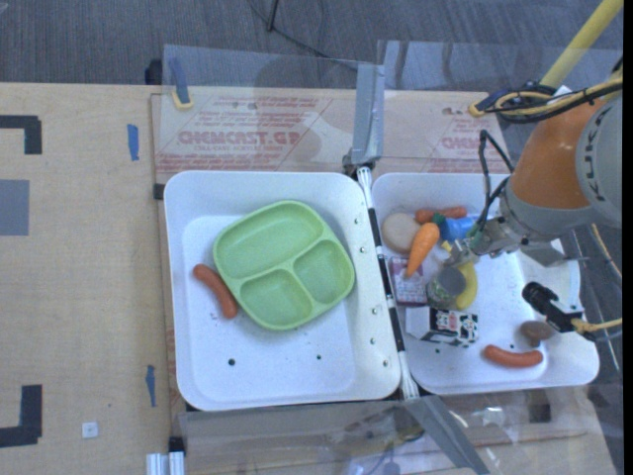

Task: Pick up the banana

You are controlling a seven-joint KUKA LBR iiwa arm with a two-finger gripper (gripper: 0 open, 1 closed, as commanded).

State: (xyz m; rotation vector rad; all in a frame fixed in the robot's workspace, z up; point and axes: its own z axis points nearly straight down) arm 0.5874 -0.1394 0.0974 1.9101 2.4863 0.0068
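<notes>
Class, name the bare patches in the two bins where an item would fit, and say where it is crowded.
Left bin: bare floor between the green plate and the near rim, beside the sausage. Crowded: the left half of the right bin, around carrot, banana and gripper.

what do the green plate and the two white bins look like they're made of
Plate: probably moulded plastic, smooth pale green, with three compartments pressed into one piece. Left bin and right bin: likely white plastic, matte, with rounded corners and raised rims, though the look leaves the material open.
</notes>
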